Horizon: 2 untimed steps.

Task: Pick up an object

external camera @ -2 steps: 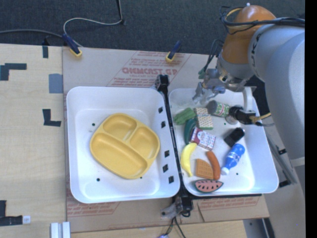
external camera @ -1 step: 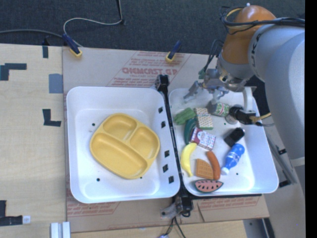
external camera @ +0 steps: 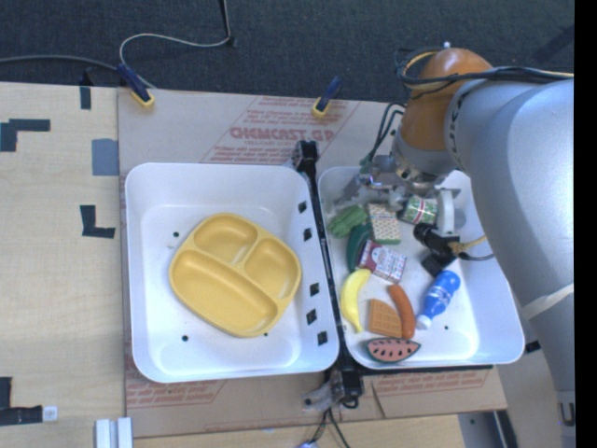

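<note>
1. Right bin (external camera: 466, 336), near wall: a watermelon slice (external camera: 392, 349) lies flat just inside it.
2. A little farther in: a waffle (external camera: 381, 317) and a sausage (external camera: 403, 311) lie side by side, touching. A banana (external camera: 351, 299) lies against the bin's wall on the side of the other bin. A blue bottle (external camera: 438, 297) lies tilted on the opposite side of the sausage.
3. Middle of the right bin: a patterned packet (external camera: 383, 262) lies flat, with a dark green vegetable (external camera: 357, 246) just beside it towards the dividing wall.
4. Far half of the right bin: a lighter green piece (external camera: 347, 221), a small card (external camera: 382, 224) and a can (external camera: 420, 211) on its side form a close group.
5. The gripper (external camera: 373, 187) is low over the right bin's far end, directly above that group. Whether it is apart or together cannot be told, and nothing is seen clamped in it.
6. The arm (external camera: 513, 175) crosses above the right bin's outer side.
7. The left bin (external camera: 149, 250) adjoins the right bin and holds a yellow divided plate (external camera: 235, 273), lying flat near its middle.
8. The bench (external camera: 56, 250) carries both bins.
</note>
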Motion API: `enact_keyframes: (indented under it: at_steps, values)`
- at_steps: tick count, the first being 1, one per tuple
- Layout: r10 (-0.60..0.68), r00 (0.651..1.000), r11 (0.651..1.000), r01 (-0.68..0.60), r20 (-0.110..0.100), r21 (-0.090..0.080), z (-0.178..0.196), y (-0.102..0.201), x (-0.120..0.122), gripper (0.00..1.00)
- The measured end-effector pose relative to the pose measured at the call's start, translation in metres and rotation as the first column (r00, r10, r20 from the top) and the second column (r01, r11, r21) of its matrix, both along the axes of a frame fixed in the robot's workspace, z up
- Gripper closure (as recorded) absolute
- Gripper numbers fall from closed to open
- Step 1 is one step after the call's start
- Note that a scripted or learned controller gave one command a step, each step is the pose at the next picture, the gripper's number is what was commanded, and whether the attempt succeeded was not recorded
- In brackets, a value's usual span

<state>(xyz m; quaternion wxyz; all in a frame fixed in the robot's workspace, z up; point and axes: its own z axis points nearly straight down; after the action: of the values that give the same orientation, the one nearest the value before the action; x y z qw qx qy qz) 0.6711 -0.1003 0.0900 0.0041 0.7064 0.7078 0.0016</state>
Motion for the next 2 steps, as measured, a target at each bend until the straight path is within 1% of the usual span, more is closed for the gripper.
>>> enact_keyframes:
  at_steps: [1, 2]
  values:
    - [0.001, 1.000, 1.000, -0.001, 0.007, -0.003, 0.0111, -0.0005, 0.0015, 1.00]
    - [0.002, 1.000, 1.000, -0.002, 0.007, -0.003, 0.0114, -0.0005, 0.0016, 0.00]
